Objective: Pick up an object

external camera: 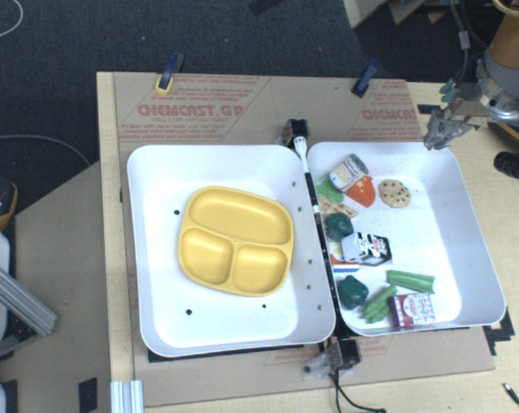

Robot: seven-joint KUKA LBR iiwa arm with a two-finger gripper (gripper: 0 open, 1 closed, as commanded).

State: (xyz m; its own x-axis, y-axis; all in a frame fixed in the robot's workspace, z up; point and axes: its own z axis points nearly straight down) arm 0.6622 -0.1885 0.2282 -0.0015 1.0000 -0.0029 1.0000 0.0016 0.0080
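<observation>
The right bin holds several small objects, mostly along its left and front sides. Among them are a small tin can, an orange-red piece, a round cookie, a dark green lump, a black-and-white packet, a long green vegetable, another dark green piece and a red box. My gripper hangs over the bin's far right corner, well apart from all of them, with nothing visibly in it.
The left bin contains a yellow divided plate. A black hinge strip runs between the bins. Two clamps grip the cardboard at the back. The right bin's middle and right side are bare white.
</observation>
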